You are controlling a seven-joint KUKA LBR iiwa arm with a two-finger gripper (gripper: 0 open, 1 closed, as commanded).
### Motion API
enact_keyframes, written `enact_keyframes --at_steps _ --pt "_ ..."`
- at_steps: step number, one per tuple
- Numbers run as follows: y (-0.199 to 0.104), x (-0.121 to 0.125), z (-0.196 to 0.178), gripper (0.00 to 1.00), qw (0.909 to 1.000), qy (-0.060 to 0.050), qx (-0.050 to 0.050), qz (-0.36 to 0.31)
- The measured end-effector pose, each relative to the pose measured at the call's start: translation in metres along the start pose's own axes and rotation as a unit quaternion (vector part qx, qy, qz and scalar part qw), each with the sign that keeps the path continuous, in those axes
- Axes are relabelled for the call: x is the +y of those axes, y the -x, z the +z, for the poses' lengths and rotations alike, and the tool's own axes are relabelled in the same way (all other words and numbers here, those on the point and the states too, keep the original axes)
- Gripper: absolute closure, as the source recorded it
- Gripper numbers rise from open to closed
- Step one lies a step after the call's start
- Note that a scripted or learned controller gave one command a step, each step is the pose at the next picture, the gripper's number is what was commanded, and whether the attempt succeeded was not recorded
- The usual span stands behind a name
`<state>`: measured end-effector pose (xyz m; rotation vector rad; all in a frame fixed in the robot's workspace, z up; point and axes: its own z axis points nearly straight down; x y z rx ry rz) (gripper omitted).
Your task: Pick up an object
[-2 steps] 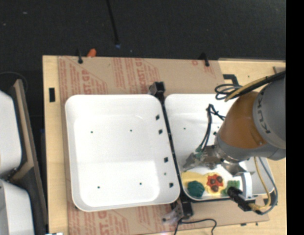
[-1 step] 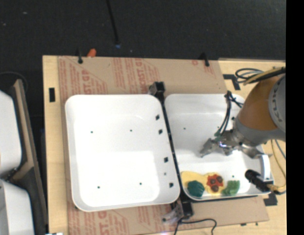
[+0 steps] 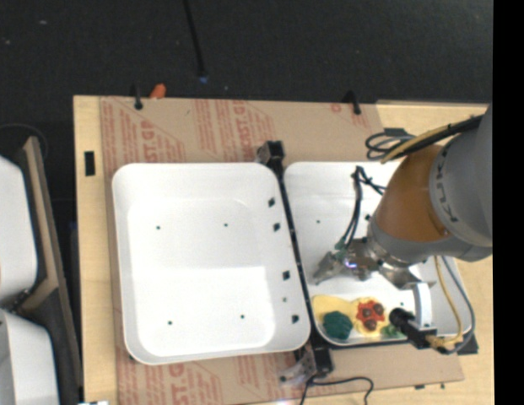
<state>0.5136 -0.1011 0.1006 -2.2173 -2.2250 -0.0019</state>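
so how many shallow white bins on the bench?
2. The left white bin sits on the cardboard; the right white bin adjoins it, partly covered by the grey arm.

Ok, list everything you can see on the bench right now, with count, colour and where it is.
Left bin: one, white, left half of the bench.
Right bin: one, white, right of it, partly under the arm.
Yellow object: one, near corner of right bin.
Green object: one, dark green, on the yellow object.
Red object: one, red, right of the green one.
Arm: one, grey with orange band, from the right.
Claw: one, grey, above the right bin.
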Motion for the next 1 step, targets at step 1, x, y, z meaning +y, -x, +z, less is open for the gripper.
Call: enact_keyframes --at_steps 1 --pt "0.0537 -0.0238 -0.0724 0.0 1.0 0.003 -0.002 0.004"
